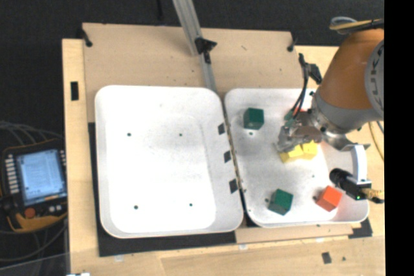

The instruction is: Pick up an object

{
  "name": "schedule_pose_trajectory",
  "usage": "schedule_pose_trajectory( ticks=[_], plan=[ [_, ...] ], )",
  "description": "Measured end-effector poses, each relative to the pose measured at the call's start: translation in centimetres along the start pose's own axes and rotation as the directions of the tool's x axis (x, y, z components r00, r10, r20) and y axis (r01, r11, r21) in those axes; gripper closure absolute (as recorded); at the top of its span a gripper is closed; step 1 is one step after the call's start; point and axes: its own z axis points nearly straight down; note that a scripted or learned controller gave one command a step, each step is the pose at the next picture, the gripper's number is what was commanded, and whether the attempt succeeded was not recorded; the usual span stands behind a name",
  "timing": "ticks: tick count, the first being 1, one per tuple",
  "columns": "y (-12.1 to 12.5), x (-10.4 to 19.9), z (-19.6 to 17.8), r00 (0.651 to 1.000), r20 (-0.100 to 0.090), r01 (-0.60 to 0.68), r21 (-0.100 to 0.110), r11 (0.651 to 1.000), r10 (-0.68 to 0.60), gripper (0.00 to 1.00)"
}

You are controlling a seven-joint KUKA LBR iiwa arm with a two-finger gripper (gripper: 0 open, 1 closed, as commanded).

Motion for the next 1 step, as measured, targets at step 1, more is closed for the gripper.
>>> schedule_pose_trajectory(
  ticks=[1],
  plan=[
    [0.19,-0.08,-3.1,1.0,0.0,0.001,0.002,1.0,-0.001,1.0]
  ],
)
